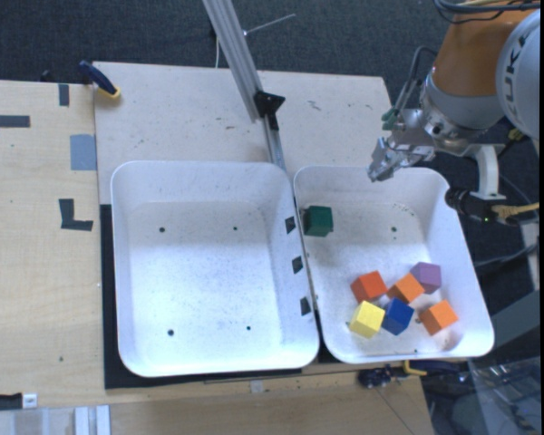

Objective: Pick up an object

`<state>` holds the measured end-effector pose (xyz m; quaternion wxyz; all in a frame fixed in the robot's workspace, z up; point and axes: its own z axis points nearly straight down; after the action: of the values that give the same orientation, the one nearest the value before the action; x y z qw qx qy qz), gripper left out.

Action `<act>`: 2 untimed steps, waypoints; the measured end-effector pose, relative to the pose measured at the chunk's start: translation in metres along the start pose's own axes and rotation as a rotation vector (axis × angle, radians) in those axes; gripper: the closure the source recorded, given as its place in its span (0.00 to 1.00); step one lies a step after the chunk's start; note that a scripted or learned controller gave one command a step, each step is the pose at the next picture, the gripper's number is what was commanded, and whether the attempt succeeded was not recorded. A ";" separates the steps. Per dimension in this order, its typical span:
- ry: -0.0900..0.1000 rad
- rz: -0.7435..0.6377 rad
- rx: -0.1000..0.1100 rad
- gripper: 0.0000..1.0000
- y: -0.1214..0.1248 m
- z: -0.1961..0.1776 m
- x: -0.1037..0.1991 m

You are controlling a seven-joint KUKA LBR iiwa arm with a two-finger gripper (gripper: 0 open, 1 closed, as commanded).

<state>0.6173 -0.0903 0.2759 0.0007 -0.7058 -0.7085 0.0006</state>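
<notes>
We open on the table, pale wood, carrying two shallow white bins side by side. The left bin sits at nine o'clock. The right bin, out at three o'clock, has all the candidates. Above it, up at two o'clock, the arm reaches in, orange band bright above the wrist. A grey metal rail slants down from twelve o'clock to the seam between the bins.

Now the tool: it hangs over the far rim of the right bin, around one o'clock of that bin. Nothing is gripped, no block near it, and whether it is spread or pinched I cannot tell at this size.

On to the blocks. A green cube sits alone at ten o'clock in the right bin, nearest the tool. Down at five o'clock there's a huddle: orange cube, purple cube, a second orange cube, blue cube, yellow cube, and a third orange cube.

By my reading, the pick hasn't started: every block rests on the bin floor. Choosing, descending, closing and lifting all remain.
</notes>
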 end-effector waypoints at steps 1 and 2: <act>0.001 -0.002 0.000 1.00 -0.020 0.001 0.049; 0.001 -0.001 0.002 1.00 -0.044 0.015 0.094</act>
<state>0.5734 0.0035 0.2611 0.0018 -0.7053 -0.7089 0.0013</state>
